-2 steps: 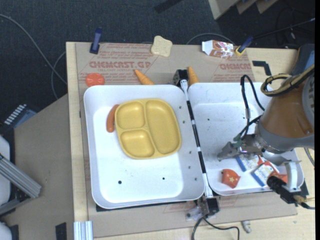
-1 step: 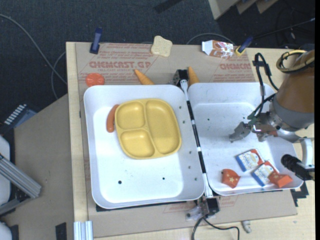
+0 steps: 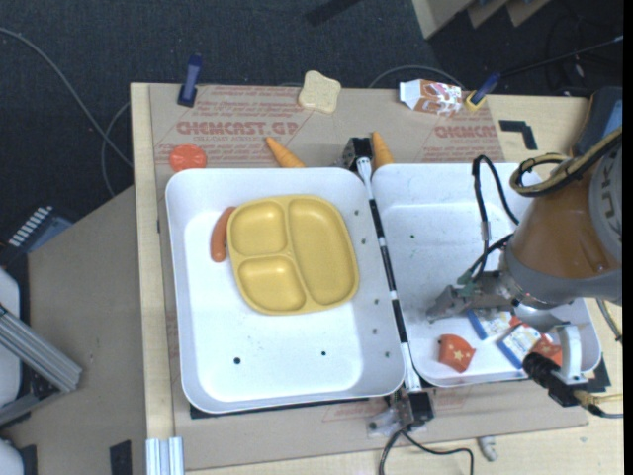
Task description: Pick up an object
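The likeliest thing for us to pick up is the small red object (image 3: pixel 455 351), strawberry-like, lying on the floor of the right bin (image 3: pixel 435 226) close to its near wall. Just to its right sits a clutter of small packets (image 3: pixel 519 339), blue, white and red, partly under the arm.

Our hand (image 3: pixel 457 302) hangs low over the right bin, just up and slightly left of the red object, near it but not touching. Its dark fingers (image 3: pixel 442 307) point toward the divider between the bins; we cannot tell whether they are apart or together, and we see nothing held between them. So the move turns on this: the red object lies toward the near edge from the hand, a short shift away. It is roundish, with no clear long axis, so we judge that grip direction matters little.

In the left bin (image 3: pixel 198 295) rests a yellow divided plate (image 3: pixel 294 252), with an orange sausage-like piece (image 3: pixel 219 237) touching its left edge. On the desk (image 3: pixel 247 122) behind the bins lie a slice of toy bread (image 3: pixel 319 91), a carrot (image 3: pixel 284 153) and an orange disc (image 3: pixel 185 156).
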